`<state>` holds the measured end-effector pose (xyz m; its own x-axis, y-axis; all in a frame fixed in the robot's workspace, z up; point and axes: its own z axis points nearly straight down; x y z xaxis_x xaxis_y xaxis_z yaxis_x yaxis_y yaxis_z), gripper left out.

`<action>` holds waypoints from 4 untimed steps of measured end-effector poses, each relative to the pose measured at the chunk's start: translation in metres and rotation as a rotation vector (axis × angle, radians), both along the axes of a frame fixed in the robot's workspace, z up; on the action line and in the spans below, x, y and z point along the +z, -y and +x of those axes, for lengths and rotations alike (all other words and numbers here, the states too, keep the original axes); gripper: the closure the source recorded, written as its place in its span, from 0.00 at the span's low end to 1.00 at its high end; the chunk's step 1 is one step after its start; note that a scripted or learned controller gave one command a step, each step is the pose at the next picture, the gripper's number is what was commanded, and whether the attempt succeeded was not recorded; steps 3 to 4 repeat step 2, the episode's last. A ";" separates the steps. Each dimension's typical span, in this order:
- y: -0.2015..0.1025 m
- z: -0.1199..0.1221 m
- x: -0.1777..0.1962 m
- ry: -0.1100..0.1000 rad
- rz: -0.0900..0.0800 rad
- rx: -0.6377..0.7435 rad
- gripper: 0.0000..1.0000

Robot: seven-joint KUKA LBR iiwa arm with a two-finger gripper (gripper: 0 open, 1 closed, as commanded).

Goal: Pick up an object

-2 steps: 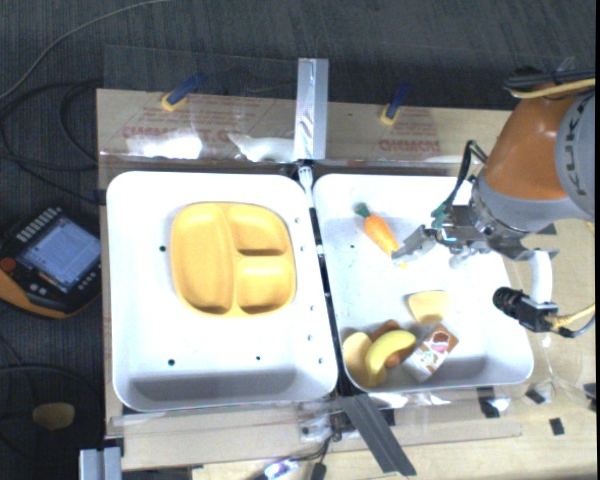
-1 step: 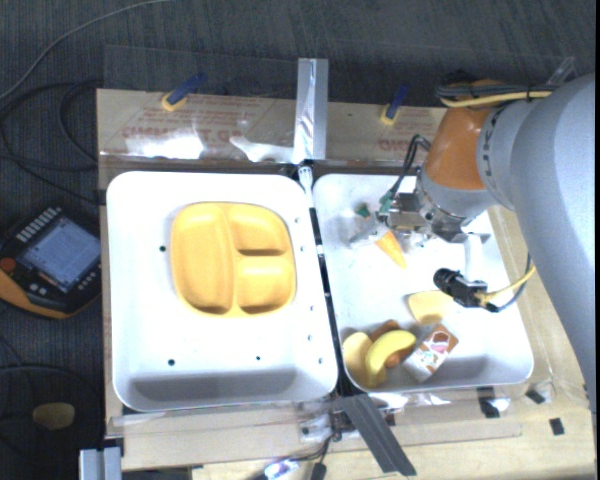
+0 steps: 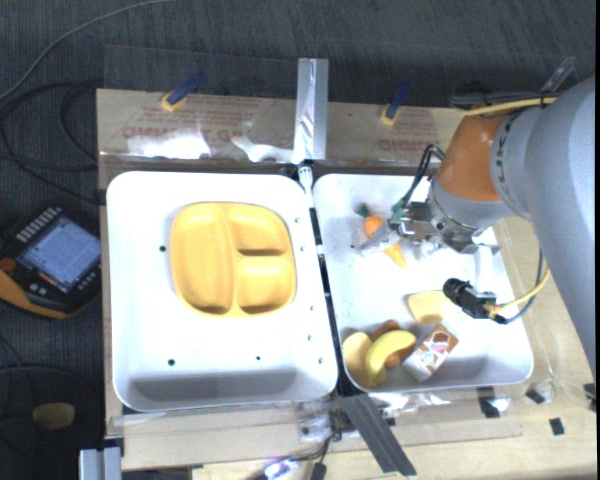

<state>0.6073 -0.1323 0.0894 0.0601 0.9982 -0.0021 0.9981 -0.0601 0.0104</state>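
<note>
In the right bin [image 3: 500, 358] my gripper [image 3: 412, 224] hangs low near the back, under the orange wrist band. Just to its left lies a small toy carrot [image 3: 372, 225] with a green top. A yellow-orange wedge [image 3: 395, 256] sits just below the gripper. Toward the front lie a pale yellow slice [image 3: 425, 305], a banana [image 3: 384, 349], a brown piece [image 3: 387, 327] behind it and a small printed carton [image 3: 433, 351]. I see nothing lifted off the bin floor.
A yellow divided plate [image 3: 233, 258] lies in the left bin [image 3: 140, 368]. A divider rim [image 3: 318, 268] separates the bins. A black connector with a yellow cable [image 3: 470, 298] hangs off the arm over the right bin. A handheld pendant [image 3: 45, 260] lies on the floor at left.
</note>
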 end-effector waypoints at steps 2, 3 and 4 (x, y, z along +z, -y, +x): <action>-0.071 -0.007 0.109 -0.012 0.002 0.078 1.00; -0.071 -0.007 0.109 -0.012 0.002 0.078 1.00; -0.071 -0.007 0.109 -0.012 0.002 0.078 1.00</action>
